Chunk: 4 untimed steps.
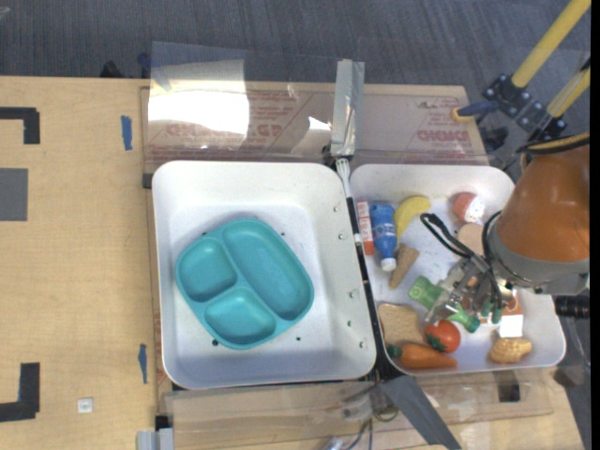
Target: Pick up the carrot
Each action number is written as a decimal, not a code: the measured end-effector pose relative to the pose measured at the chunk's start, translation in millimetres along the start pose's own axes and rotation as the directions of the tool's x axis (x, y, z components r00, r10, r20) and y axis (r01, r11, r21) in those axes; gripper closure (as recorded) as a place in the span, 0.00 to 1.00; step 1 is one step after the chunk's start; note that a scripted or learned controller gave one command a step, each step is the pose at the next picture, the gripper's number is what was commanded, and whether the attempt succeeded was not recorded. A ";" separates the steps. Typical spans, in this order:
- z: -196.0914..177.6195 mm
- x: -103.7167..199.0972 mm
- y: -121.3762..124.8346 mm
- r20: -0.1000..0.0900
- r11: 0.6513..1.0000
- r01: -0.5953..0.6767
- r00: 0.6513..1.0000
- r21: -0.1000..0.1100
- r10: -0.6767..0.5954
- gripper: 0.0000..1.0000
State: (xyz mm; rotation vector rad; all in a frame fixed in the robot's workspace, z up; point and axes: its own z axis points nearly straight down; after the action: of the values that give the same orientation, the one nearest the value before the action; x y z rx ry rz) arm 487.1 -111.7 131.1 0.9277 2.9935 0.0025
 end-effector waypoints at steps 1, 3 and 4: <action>-116.9 -37.3 -62.3 0.006 0.984 0.177 0.984 0.003 -0.177 1.00; 20.2 -58.8 -23.4 0.004 0.893 0.451 0.893 -0.005 -0.451 1.00; 23.8 -58.2 -27.8 -0.003 0.895 0.447 0.894 -0.001 -0.447 0.00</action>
State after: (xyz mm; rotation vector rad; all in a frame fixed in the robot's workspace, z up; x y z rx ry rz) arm 519.5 -167.5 107.7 0.2156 3.1294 0.0015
